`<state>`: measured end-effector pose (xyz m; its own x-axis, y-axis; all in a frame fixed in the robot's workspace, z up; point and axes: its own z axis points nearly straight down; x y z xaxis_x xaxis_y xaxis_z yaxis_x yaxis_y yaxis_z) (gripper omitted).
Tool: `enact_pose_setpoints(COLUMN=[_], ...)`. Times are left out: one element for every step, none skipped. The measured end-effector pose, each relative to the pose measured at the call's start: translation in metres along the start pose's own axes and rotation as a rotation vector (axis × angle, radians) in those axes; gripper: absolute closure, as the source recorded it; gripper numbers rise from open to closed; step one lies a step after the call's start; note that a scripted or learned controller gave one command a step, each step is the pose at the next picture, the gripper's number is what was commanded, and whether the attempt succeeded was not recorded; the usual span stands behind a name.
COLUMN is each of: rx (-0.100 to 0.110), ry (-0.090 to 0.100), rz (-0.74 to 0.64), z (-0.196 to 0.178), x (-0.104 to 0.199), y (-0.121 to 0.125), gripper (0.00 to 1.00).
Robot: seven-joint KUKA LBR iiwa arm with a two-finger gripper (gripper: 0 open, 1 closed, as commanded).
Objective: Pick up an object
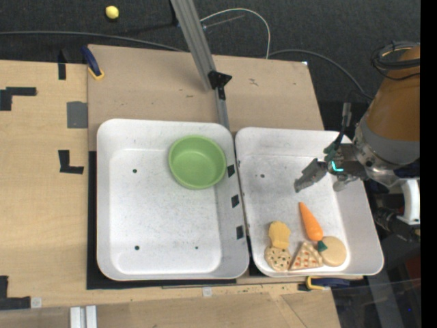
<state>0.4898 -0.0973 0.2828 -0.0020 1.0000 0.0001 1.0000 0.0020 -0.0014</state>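
Green plastic catches the eye first at the left: a round bowl (197,161) sits in the far right part of the left bin (123,251), close to the divide between the two bins. Crossing that divide, the right bin (273,149) carries its small toy foods bunched in the near part: a yellow biscuit-like piece (278,233) above a brown cracker (276,257), then a pizza slice (305,257), then a round tan piece (334,250), all touching or nearly so. The orange carrot (311,223) lies just beyond the pizza slice, its long axis running from far-left to near-right, with the thick leafy end down by the tan piece.

Further right, the gripper (315,174) reaches in over the right bin from the arm's side. Its fingers look spread, with nothing between them; one dark finger (305,178) points left and slightly near.

As I judge it, the carrot is the nearest candidate, and the relation that matters is this: it lies just near-side of the fingertips, close beneath them. A grasp would go best with the fingers closing across the carrot's narrow width, so the wrist probably needs turning to square with that slanted axis
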Motion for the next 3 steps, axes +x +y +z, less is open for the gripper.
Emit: enact_pose_setpoints(rx=[0.005,0.008,0.009], ry=[0.000,0.001,0.002], rz=[0.001,0.001,0.001], z=[0.043,0.106,0.170], x=[0.000,-0.002,0.002], y=[-0.001,0.003,0.000], gripper=[0.00,0.00,0.00])
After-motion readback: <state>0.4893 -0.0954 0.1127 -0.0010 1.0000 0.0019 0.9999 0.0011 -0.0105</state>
